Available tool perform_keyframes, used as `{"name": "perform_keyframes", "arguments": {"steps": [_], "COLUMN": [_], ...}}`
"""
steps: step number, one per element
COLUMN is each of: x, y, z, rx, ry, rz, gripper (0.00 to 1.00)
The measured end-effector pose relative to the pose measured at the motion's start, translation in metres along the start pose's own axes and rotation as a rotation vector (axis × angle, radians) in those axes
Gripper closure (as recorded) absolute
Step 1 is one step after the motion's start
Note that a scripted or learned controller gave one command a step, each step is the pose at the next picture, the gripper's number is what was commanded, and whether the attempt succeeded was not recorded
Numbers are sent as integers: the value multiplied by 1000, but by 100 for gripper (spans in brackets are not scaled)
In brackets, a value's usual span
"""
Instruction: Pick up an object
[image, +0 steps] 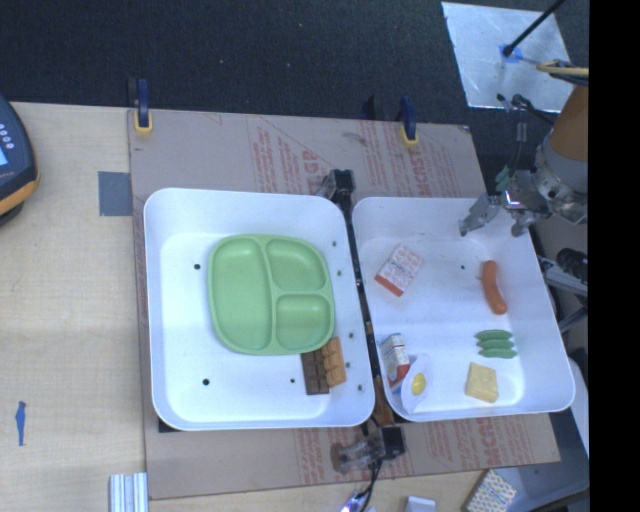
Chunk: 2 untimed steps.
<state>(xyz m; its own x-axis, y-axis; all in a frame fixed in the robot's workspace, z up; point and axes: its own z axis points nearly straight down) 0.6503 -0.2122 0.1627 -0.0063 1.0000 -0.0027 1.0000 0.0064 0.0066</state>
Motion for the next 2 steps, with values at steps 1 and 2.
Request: {"name": "perform_keyframes", "arguments": {"steps": [1,2], "x": [2,0], "y": [-88,-26], "z": [74,32], "rx": [20,1], "ry": [6,0], "rz": [3,0], "gripper": [0,0]}}
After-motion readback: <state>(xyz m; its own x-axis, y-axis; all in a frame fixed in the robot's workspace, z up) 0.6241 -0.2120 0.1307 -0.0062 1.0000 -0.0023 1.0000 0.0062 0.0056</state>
